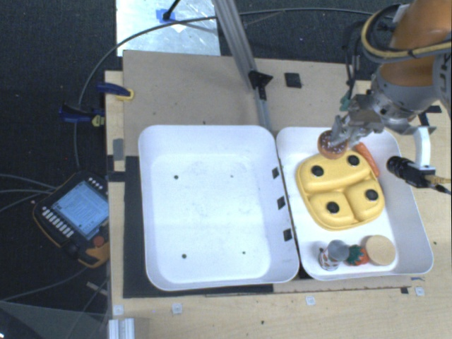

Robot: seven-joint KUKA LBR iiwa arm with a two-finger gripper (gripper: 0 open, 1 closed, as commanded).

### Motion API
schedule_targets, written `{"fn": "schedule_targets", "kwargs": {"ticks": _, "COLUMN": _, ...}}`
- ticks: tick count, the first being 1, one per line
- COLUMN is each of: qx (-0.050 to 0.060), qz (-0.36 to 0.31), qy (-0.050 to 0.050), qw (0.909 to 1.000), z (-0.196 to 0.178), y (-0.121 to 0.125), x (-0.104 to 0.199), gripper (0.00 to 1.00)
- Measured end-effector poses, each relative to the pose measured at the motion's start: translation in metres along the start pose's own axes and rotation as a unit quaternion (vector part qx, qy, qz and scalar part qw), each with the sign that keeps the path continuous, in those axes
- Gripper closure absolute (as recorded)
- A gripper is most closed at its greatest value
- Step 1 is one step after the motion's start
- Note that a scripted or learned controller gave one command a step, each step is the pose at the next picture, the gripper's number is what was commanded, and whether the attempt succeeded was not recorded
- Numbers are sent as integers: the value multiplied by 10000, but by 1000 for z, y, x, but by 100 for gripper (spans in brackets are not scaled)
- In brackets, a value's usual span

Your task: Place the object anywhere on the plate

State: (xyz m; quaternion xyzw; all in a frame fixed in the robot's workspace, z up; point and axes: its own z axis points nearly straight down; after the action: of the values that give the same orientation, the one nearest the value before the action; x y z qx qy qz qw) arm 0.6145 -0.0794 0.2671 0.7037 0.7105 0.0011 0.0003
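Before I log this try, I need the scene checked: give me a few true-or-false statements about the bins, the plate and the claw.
1. The yellow compartment plate lies in the right white bin. True.
2. The claw hangs over the left white bin. False: it is at the plate's far edge, in the right bin.
3. A small brown round object sits right at the claw's tip. True.
4. An orange carrot-shaped piece lies in the left bin. False: it lies beside the plate in the right bin.
5. A tan round disc lies near the right bin's front edge. True.

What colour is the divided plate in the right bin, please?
Yellow, with dark spots; the plate shows in the camera view.
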Motion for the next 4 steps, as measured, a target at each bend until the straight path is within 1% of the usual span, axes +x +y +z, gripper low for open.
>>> {"fn": "schedule_targets", "kwargs": {"ticks": 1, "qx": 8, "qz": 0, "qy": 3, "qw": 10000, "z": 19, "y": -1, "x": 51, "gripper": 100}}
{"fn": "schedule_targets", "kwargs": {"ticks": 2, "qx": 0, "qz": -3, "qy": 4, "qw": 10000, "z": 17, "y": -2, "x": 107, "gripper": 100}}
{"fn": "schedule_targets", "kwargs": {"ticks": 3, "qx": 13, "qz": 2, "qy": 2, "qw": 10000, "z": 37, "y": -6, "x": 161, "gripper": 100}}
{"fn": "schedule_targets", "kwargs": {"ticks": 4, "qx": 15, "qz": -6, "qy": 7, "qw": 10000, "z": 49, "y": -23, "x": 220, "gripper": 100}}
